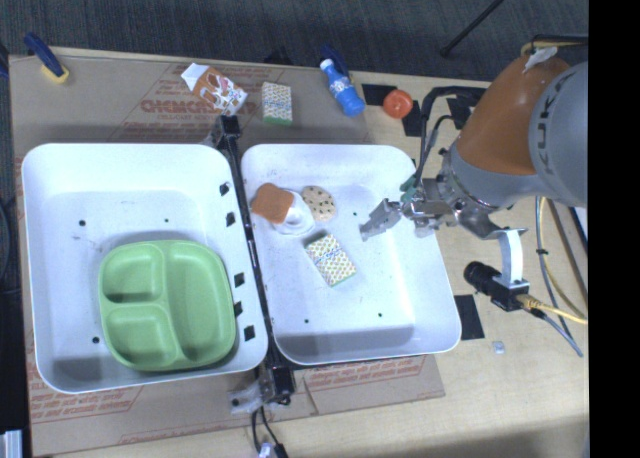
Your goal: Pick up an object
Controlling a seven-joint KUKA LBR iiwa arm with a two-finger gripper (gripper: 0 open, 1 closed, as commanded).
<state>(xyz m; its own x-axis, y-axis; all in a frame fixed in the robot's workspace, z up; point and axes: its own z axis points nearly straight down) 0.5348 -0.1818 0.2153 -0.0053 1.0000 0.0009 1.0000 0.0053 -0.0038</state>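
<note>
From above, the bench (500, 386) carries two shallow white bins side by side. The left bin (60, 196) holds a green divided tray (167, 303) lying flat toward its near side. The right bin (400, 296) holds three small things in its left half: an orange-and-white piece (276, 206) near the dividing wall, a round speckled cookie (319, 202) just beside it on the right, and a small patterned packet (331, 258) lying apart from them, nearer the bin's middle. The grey arm with its orange band (505, 126) reaches in from the right, and the gripper (381, 218) hangs over the right bin's right half, to the right of the cookie and above the packet, touching none of them. Whether its fingers are spread or pressed together cannot be told here. Behind the bins lie a blue bottle (342, 88), an orange ball (398, 102), a small patterned box (276, 102) and a snack wrapper (214, 89).
</note>
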